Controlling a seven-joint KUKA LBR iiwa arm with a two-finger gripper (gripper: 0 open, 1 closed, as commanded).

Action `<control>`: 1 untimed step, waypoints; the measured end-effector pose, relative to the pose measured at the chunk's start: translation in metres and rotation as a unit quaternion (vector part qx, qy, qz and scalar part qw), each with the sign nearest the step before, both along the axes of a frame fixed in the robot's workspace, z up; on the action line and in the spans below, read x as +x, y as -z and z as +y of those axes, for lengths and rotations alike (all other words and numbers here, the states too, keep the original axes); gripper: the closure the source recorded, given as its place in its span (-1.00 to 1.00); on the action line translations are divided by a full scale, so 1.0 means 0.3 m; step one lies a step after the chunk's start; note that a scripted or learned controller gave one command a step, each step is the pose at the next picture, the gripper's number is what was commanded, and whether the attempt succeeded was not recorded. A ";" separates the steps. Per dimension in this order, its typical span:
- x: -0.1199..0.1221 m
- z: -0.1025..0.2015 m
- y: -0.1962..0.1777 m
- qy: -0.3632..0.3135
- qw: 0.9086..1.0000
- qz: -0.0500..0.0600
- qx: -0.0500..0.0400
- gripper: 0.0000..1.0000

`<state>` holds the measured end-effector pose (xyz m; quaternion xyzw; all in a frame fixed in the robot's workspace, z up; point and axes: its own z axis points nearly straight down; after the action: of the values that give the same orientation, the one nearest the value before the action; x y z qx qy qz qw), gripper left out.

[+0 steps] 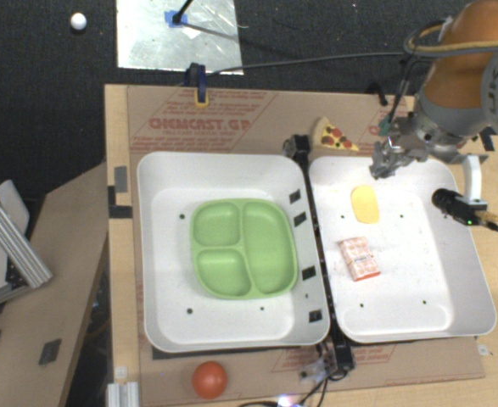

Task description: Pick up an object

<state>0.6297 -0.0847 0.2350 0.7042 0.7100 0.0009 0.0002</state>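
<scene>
Yellow piece (366, 203), pink packet (359, 258) — right bin (452, 312), loose, reachable from above. Gripper (385, 164) over far edge, near yellow piece — its grip state: cannot tell.

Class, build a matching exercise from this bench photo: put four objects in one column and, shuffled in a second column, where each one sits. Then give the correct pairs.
Objects
1. green divided tray
2. yellow piece
3. pizza slice toy
4. orange ball

Places
A. on the cardboard behind the bins
B. in the left bin
C. on the cardboard in front of the left bin
D. in the right bin, below the gripper

Pairs: 1-B, 2-D, 3-A, 4-C
</scene>
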 end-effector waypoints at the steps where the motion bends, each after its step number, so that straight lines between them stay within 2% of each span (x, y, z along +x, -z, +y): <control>1: -0.053 0.195 0.033 -0.001 1.000 0.001 0.001 1.00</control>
<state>0.6138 -0.0262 0.2250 0.7038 0.7104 0.0008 -0.0012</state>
